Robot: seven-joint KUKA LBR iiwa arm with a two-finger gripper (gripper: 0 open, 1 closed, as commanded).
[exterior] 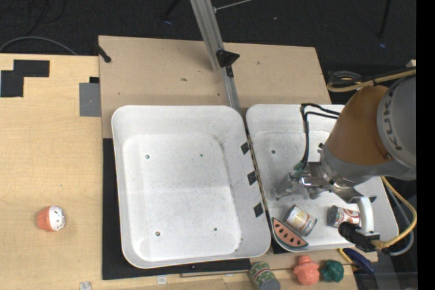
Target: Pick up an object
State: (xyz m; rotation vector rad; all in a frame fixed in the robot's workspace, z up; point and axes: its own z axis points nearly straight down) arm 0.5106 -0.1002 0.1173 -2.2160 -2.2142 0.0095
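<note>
Gripper [293,185] low in right bin [272,120]; jaw state indiscernible. Small tin can [299,219] lies just below-right, apart, beside watermelon slice [289,234].

Readable only on the grey and orange robot arm [380,132]: white letters "KU", cut off at the frame's right. Nothing else legible.

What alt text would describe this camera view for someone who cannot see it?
A grey and orange robot arm reaches from the right into the right-hand white bin, its pincer low above a small can and a watermelon-slice toy. The left bin lies beside it.
</note>
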